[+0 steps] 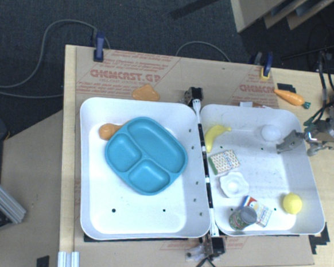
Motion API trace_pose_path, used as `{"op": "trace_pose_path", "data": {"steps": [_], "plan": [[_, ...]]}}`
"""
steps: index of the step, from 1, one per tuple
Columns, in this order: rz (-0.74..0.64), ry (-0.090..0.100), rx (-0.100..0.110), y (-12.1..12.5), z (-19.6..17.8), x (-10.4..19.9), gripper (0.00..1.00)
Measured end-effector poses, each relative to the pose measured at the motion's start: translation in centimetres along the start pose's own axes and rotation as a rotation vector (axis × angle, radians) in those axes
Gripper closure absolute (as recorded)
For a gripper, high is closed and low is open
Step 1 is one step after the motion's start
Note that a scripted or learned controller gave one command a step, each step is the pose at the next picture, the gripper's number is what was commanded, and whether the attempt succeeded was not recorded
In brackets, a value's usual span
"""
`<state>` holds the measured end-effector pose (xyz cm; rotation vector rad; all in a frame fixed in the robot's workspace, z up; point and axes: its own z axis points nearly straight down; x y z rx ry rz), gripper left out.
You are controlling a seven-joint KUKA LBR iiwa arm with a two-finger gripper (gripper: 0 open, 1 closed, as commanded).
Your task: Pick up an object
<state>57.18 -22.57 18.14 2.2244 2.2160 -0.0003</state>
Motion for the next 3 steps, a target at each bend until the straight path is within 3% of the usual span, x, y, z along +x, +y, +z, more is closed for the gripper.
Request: {"op": "trace_pose_path", "data": {"steps": [1,2,3], "plan": [[-0.009,0.007,0.004,8.6,10.2,2.0,0.00],[-0.004,-0.004,-0.011,8.9,1.2,0.1,0.00],[-0.006,0.006,0.008,3.1,4.9,5.9,0.00]]}}
